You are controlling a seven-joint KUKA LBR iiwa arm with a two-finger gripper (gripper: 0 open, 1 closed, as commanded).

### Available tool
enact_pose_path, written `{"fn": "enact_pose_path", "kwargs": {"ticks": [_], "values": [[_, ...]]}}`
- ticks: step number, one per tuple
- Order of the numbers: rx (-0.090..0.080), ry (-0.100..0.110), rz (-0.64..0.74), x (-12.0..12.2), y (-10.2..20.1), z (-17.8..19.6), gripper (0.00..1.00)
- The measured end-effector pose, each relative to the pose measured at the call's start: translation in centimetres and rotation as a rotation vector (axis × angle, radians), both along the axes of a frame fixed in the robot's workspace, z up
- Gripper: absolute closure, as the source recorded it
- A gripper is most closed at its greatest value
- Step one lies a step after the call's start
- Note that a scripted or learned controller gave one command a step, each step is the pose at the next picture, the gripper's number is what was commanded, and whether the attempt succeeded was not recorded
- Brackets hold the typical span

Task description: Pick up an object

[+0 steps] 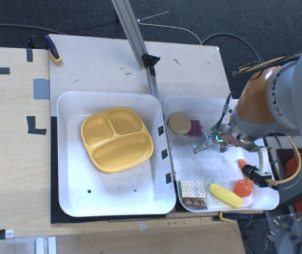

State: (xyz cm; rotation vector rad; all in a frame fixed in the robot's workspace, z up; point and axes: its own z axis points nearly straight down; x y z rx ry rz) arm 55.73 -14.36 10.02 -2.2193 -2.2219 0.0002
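The hand (206, 143) hovers in the right bin (203, 165); whether it is released or clenched I cannot tell. From the hand, the tan disc (180, 123) and purple piece (195, 128) lie just up-left, the corn cob (225, 194) well below, toward the bin's near edge

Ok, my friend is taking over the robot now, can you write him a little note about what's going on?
Gripper: low in the right bin, over bare floor near its middle. Nothing visible between its fingers; open or shut is unclear.
Right bin things: tan round disc and purple piece at the back left; corn cob, patterned block and orange-red toy along the front.
Left bin: yellow divided plate.
Done: nothing picked up yet.
Left: grasp one object and lift it. The purple piece looks closest to the gripper.
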Motion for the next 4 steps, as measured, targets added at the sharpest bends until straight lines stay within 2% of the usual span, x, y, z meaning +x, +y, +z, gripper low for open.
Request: {"fn": "enact_pose_path", "kwargs": {"ticks": [1, 4], "values": [[-0.001, -0.002, 0.001, 3.77, -2.37, -1.23, 0.00], [-0.001, 0.000, 0.001, 3.63, -2.32, -1.19, 0.00]]}}
